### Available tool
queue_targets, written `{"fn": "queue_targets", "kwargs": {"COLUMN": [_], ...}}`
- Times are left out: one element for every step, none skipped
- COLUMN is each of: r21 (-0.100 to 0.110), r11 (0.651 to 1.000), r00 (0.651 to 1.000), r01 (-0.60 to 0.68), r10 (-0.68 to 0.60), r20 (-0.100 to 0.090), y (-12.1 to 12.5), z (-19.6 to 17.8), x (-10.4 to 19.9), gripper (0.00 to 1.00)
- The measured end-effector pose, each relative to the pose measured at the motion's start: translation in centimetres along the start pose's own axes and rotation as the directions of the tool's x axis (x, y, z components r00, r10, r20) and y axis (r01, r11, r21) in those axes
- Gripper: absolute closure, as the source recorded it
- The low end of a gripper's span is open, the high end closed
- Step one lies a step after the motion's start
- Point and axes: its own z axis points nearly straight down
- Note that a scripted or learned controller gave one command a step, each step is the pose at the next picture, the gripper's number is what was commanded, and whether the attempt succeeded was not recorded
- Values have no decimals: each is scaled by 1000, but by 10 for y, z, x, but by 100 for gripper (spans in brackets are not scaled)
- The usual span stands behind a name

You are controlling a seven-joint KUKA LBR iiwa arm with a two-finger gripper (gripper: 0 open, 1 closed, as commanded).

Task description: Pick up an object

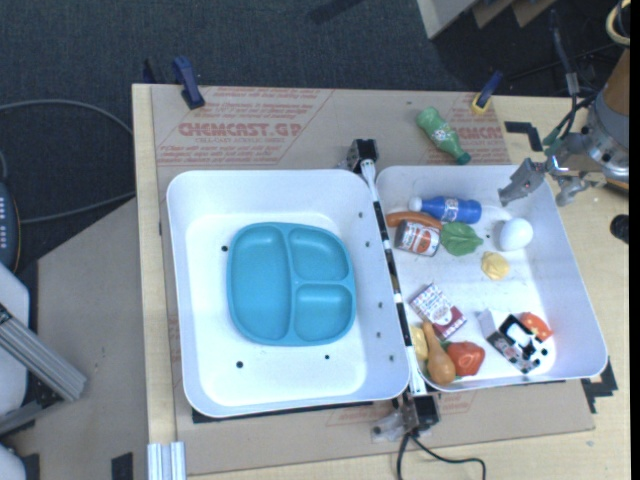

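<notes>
Zero objects lifted so far: pick not started, everything still lies in or beside the bins.

Largest first: brown board-topped bench (260,128) carries red print reading "CHEMCAST GP", smaller lines under it too blurred to read. Left shallow white bin (200,368) holds a turquoise three-compartment plastic plate (291,281). Right shallow white bin (580,308) holds the candidates: blue-and-white bottle (449,209), brown can with pale label (418,238), green leaf-shaped piece (460,238), white egg-shaped ball (515,233), small yellow lump (494,264), red-and-white packet (437,310), red tomato-like toy (465,357), black-white-orange toy (523,338); their labels illegible. Green bottle (442,134) lies on the bench outside the bins. Grey two-finger hand (545,180) hangs over the right bin's far right corner, fingers spread, nothing between them, nearest the egg-shaped ball.
</notes>
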Motion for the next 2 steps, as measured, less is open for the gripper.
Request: {"fn": "queue_targets", "kwargs": {"r21": [0,6], "r11": [1000,1000], "r00": [1000,1000], "r01": [0,6], "r10": [0,-6], "r20": [0,-17], "y": [-15,33], "z": [122,144], "x": [44,16], "gripper": [0,0]}}
